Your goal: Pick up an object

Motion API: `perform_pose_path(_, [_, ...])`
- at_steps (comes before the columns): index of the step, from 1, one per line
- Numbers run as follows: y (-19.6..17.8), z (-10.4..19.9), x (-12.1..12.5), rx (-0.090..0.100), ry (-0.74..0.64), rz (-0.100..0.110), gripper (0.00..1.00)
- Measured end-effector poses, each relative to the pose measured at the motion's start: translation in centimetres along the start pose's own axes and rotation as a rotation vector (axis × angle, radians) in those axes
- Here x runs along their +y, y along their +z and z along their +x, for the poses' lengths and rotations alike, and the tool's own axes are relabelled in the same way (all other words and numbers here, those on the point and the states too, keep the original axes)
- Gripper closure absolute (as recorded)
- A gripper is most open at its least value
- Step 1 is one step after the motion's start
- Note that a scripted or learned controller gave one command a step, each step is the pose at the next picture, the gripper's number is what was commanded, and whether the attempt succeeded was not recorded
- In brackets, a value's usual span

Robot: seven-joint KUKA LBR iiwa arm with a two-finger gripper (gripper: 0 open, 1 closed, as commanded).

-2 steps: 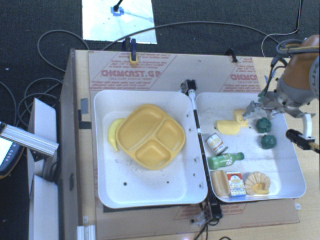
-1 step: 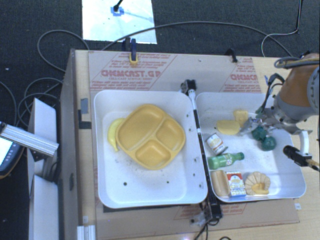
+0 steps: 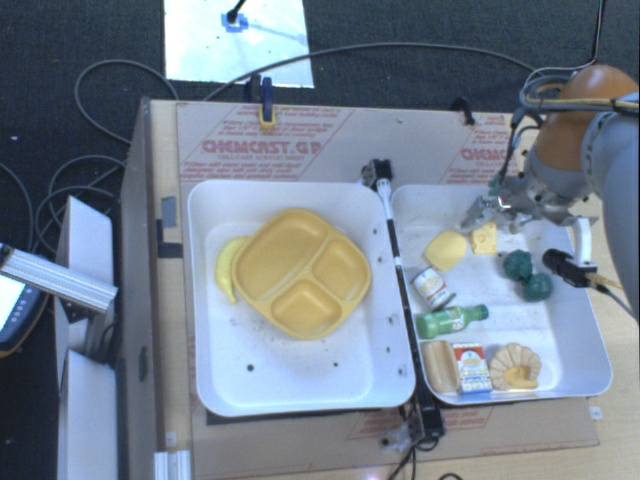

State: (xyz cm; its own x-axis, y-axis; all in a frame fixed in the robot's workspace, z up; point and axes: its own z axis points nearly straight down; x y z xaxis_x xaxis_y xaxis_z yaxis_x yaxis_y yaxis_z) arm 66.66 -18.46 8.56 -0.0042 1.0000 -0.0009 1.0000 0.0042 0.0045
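My claw [image 3: 492, 210] hangs low over the right bin [image 3: 590, 313], near its far rim; whether it is apart or together I cannot tell. Just at its 6 o'clock lies a small yellow block [image 3: 484, 239], with a yellow lemon-like piece [image 3: 446, 249] at 7 o'clock. Green grapes [image 3: 527, 274] sit at 4 o'clock. Farther out toward 7 are a small can [image 3: 432, 286] and a green bottle [image 3: 450, 319]. At 9 o'clock, the left bin [image 3: 215, 368] holds a yellow divided tray [image 3: 300, 273] and a banana [image 3: 228, 269].

Small yellow block [image 3: 484, 239] under claw [image 3: 497, 211]
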Motion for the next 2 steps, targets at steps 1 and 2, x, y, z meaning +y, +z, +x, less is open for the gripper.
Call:
perform_pose_path(1, [0.0, 3.1, -0.4, 0.001, 0.0, 0.001, 0.0])
perform_pose_path(2, [-1.1, 3.1, -0.3, -0.001, -0.003, -0.002, 1.0])
